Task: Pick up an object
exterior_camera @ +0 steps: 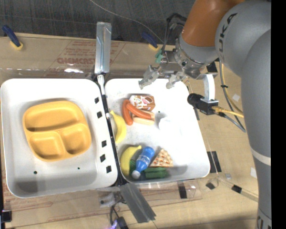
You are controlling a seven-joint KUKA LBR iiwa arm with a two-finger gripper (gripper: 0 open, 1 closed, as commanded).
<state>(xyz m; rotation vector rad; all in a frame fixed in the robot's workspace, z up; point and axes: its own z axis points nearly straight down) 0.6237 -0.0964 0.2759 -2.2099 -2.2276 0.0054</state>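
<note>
Two-finger gripper hangs spread apart, holding nothing, over the right white bin's far edge. Nearest target: the red-orange toy hot dog, lying toward the near side, just beyond the fingertips, long axis running diagonally across the bin floor.

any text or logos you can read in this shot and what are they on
"UKA": the visible letters of a brand mark on the grey arm, cut off at the left by the orange band.
Red print on the cardboard behind the bins: too faint to read.
Picture label on the small packet in the right bin: too small to read.
</note>
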